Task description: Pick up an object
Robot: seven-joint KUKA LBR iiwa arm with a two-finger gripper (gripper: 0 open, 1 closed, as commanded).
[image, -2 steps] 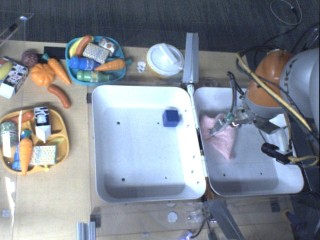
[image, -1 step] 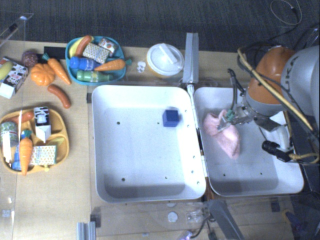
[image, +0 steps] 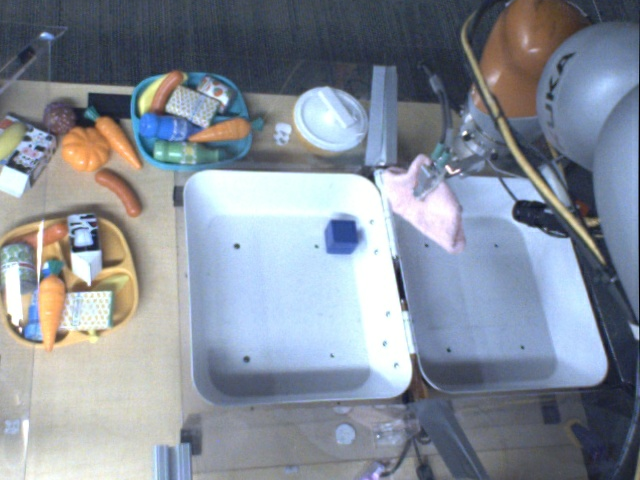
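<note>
Overhead lighting is illuminating the bench evenly; the white bins (image: 290, 368) are reading bright without clipping; soft shadows are pooling along their lower inner walls; the floor across the upper frame is staying dim; fine detail is appearing slightly soft throughout.

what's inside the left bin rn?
One blue cube sits on the floor of the left bin, toward its upper right. The rest of the floor shows uncovered; whatever lies under the cube itself is hidden.

Hand (image: 432, 176) clamped on pink cloth (image: 432, 208) above right bin (image: 520, 358); blue cube (image: 342, 235) in left bin (image: 270, 368).
</note>
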